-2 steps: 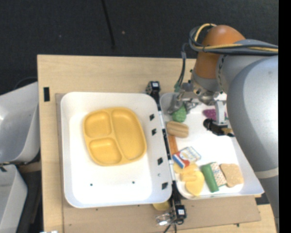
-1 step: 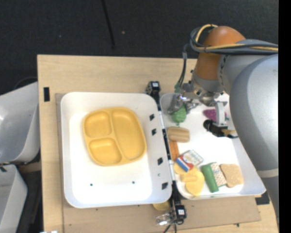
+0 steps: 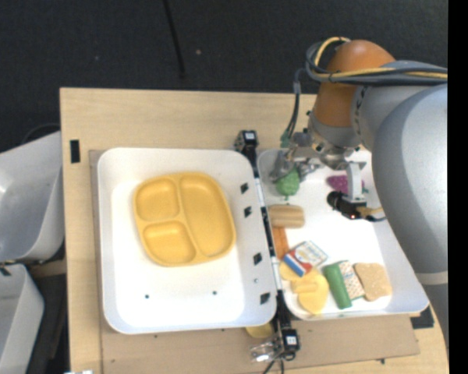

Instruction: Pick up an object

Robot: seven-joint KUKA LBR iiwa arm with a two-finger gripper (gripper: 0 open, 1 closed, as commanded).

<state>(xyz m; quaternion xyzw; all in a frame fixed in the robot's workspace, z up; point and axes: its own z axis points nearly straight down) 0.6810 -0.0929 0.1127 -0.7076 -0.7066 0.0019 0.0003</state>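
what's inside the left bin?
Left bin holds a yellow divided tray with three compartments, lying flat toward the bin's far side. Bare white floor shows around it. Whatever lies beneath the tray is covered.

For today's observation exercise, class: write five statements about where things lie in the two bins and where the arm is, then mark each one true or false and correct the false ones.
1. The yellow divided tray lies in the left bin. True.
2. The gripper is over the left bin. False: it is over the right bin, near its far left corner.
3. A green object lies just below the gripper. True.
4. The green stick lies beside the yellow divided tray. False: it lies in the right bin, next to the tan cracker-like piece.
5. The purple object is in the right bin. True.
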